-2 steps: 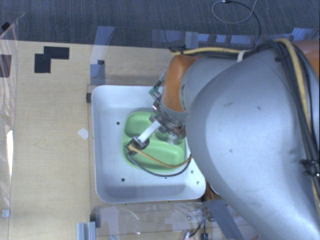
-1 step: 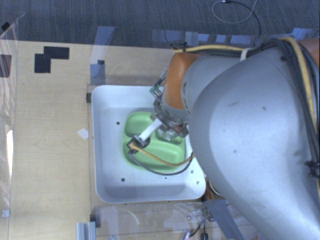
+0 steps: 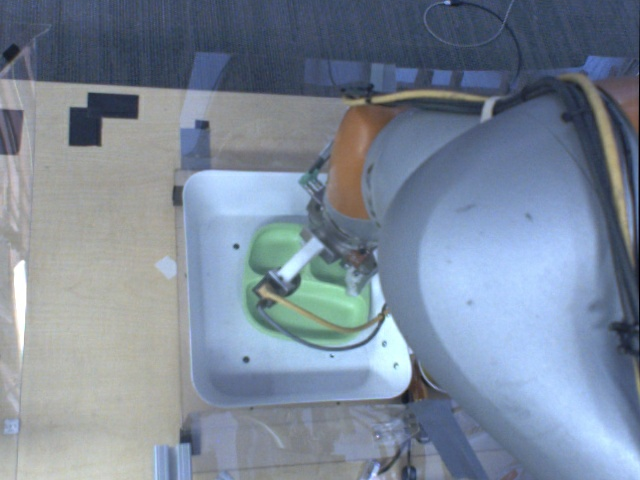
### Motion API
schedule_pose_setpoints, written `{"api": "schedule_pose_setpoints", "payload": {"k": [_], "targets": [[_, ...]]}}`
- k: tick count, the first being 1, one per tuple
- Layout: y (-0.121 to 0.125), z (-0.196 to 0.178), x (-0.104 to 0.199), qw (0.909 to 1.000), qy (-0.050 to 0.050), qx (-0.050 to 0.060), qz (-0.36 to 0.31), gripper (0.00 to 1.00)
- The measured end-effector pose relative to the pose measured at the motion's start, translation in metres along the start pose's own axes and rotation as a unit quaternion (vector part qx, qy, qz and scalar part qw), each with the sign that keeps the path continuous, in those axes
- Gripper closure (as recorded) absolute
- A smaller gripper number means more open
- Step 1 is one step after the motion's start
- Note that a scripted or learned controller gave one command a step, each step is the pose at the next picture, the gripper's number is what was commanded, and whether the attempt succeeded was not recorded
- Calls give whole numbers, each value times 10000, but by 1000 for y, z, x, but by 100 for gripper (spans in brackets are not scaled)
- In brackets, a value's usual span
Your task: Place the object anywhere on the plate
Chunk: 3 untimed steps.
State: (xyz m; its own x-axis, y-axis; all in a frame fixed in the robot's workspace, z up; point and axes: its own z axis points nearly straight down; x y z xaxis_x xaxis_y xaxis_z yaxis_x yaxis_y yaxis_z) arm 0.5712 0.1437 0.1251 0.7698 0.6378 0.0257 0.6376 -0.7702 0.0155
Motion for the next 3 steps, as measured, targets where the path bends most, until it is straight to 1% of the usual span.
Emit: {"api": "schedule_pose_setpoints", "payload": {"k": [1, 2, 3], "targets": [[0, 0, 0, 10000, 0, 0, 0, 0], [41, -72, 33, 9710, -112, 41, 2388, 0], [42, -84, 34, 9707, -84, 38, 2400, 100]]}}
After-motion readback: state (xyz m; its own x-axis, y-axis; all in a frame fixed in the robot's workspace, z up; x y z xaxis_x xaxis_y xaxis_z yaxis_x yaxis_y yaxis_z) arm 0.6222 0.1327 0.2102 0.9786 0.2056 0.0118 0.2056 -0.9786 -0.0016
